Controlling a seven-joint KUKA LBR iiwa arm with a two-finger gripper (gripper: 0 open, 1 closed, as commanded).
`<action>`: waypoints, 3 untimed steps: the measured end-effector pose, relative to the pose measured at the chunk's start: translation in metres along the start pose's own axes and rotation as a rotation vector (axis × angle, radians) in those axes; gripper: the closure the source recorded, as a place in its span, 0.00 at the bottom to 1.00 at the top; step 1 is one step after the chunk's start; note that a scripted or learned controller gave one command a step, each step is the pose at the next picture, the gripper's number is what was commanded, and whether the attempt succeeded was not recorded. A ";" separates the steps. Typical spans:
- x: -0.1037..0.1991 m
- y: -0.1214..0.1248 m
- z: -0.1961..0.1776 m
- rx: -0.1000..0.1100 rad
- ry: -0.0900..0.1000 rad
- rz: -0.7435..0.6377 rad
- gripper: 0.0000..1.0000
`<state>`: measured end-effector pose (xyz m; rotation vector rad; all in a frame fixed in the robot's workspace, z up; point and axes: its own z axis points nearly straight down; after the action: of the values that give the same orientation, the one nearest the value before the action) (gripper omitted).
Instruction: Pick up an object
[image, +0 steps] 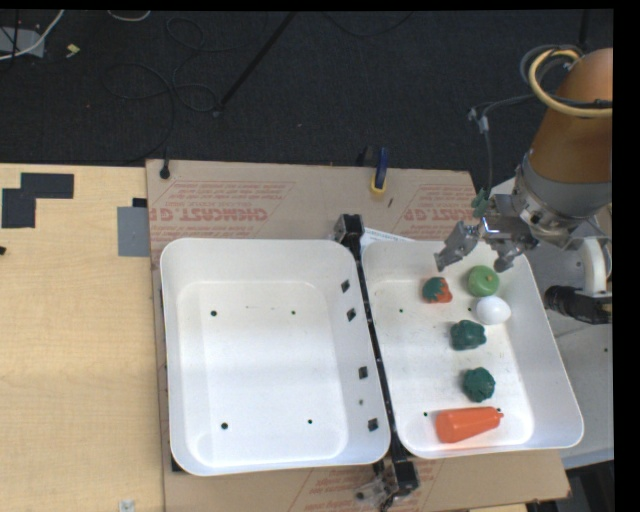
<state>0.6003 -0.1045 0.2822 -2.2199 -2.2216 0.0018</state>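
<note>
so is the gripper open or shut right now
Open: the gripper has its two fingers spread apart, nothing between them, above the right bin.

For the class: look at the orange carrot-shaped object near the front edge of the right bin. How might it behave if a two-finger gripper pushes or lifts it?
The orange carrot lies on its side and looks rounded, so a push would probably roll it. Its taper suggests fingers may slip toward the thin end. It looks like stiff plastic, likely light.

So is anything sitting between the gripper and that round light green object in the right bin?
Nothing visible does. The gripper hangs open just above the round light green object, with only bare bin floor between them. The white egg-shaped object lies on the green one's far side, touching or nearly touching it.
</note>
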 end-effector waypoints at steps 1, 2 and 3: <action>-0.027 -0.021 0.198 0.014 0.002 0.002 0.00; -0.010 0.046 0.195 -0.004 0.000 -0.003 0.00; -0.052 0.044 0.194 -0.001 0.000 0.001 0.00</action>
<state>0.6439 -0.1568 0.0880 -2.2214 -2.2210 0.0007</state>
